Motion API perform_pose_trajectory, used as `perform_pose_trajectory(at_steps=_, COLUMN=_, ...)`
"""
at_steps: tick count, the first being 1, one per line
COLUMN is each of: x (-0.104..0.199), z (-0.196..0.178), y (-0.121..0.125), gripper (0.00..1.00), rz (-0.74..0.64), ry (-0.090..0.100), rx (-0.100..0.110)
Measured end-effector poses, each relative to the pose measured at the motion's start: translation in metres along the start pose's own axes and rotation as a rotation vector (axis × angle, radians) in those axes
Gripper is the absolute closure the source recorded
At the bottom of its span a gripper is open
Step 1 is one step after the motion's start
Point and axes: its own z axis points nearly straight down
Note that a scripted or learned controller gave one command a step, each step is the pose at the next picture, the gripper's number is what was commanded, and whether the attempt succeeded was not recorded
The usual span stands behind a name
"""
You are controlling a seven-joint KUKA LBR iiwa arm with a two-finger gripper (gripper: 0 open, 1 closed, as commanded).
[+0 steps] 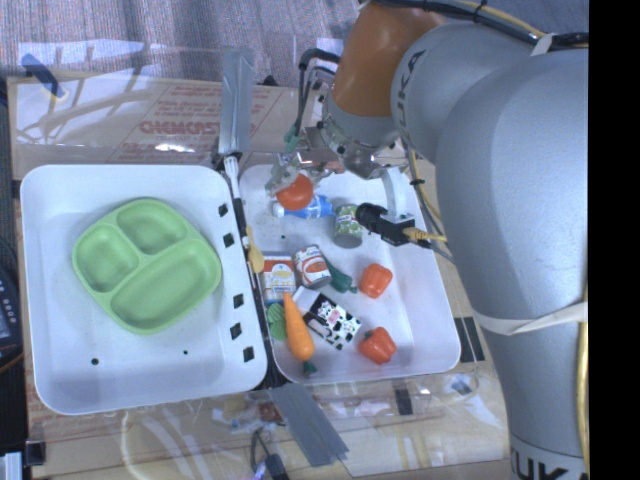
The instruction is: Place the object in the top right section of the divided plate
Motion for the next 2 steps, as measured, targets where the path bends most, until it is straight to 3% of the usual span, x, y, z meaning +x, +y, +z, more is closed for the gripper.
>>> perform_pose_trajectory(at_steps=1, x=0.095, z=0.001, y=0.013, gripper=1.00, rz=-0.204, ry=0.000, rx=0.001)
perform_pose_trajectory(at_steps=2, x=0.206, z=0.018, y=0.029, gripper=1.00, rz=-0.527, ry=-0.001, rx=-0.002)
